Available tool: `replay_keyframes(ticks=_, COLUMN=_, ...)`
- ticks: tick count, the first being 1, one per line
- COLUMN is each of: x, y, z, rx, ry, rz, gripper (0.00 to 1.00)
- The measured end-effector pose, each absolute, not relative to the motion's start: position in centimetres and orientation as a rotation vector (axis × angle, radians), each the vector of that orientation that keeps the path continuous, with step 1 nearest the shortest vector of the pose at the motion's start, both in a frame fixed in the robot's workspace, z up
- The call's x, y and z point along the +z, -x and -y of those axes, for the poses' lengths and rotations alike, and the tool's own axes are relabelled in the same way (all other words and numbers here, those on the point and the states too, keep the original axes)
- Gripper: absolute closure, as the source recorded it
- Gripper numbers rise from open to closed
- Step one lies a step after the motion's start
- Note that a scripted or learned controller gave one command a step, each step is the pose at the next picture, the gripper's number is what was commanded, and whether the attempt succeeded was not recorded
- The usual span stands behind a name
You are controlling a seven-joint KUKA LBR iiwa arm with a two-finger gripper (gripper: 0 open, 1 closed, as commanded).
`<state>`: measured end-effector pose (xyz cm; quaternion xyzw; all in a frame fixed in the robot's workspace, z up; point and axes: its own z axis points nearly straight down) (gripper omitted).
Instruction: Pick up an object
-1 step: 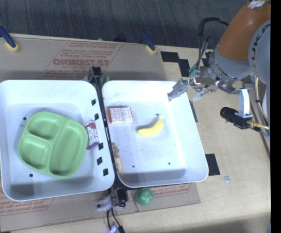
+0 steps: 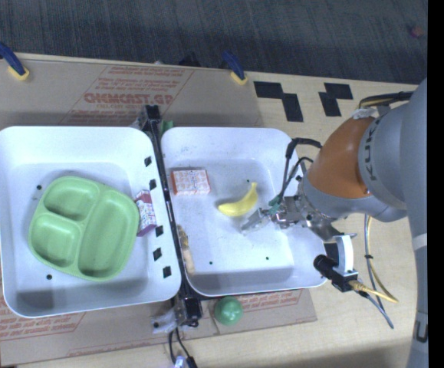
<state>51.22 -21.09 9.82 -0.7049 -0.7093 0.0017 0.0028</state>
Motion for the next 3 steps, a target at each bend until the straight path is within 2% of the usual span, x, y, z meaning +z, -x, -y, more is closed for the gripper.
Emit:
replay_keyframes(ticks=1, x=9.1, y=-53.2, z=15.9, rx=0.003, ry=2.209, rz=2.229, gripper=0.00)
replay_keyframes(ticks=2, x=9.2, y=-58.4, z=15.7, rx=0.001, ry=2.214, rz=2.226, gripper=0.00)
replay_keyframes(ticks=3, x=10.2, y=-58.4, z=15.7, rx=0.002, ry=2.210, rz=2.227, gripper=1.00)
